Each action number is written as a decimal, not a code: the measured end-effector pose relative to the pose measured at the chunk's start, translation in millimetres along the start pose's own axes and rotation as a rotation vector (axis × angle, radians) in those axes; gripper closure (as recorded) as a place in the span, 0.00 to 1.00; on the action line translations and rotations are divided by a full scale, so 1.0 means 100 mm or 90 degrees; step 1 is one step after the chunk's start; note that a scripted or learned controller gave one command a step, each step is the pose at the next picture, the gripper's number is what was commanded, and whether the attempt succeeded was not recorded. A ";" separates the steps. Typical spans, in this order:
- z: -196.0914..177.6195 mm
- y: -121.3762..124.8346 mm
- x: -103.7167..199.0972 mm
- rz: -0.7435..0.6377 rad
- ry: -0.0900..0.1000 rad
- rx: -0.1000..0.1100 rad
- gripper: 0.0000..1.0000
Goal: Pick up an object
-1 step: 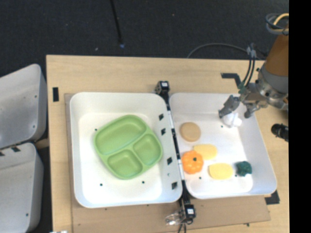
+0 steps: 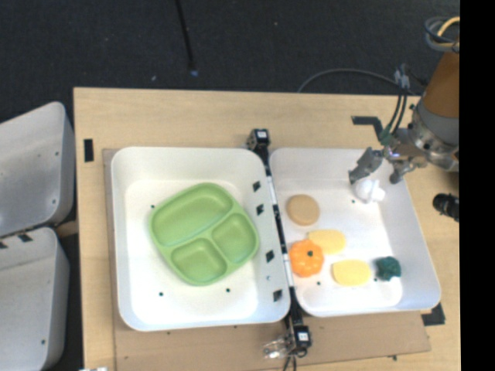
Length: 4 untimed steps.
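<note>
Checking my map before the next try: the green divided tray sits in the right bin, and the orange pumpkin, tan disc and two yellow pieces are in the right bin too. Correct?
Not quite. The camera view shows the green divided tray in the left bin, not the right. The rest stands: the orange pumpkin, tan disc and two yellow pieces lie in the right bin.

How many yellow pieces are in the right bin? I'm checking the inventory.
2. One yellow piece lies just right of the orange pumpkin, below the tan disc. The other lies nearer the front, beside the dark green item. None looks hidden.
</note>
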State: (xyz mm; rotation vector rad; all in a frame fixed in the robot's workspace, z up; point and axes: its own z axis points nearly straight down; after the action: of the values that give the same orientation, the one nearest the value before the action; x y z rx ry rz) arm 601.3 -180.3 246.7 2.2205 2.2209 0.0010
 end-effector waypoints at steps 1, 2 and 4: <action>0.46 -0.06 0.05 0.001 -0.001 0.002 0.00; 0.89 -0.07 0.07 0.003 -0.001 0.002 0.00; 1.27 -0.06 0.05 0.006 -0.002 -0.002 1.00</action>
State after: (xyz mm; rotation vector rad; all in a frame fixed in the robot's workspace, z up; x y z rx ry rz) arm 595.3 -175.5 119.2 2.2289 2.2074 0.0012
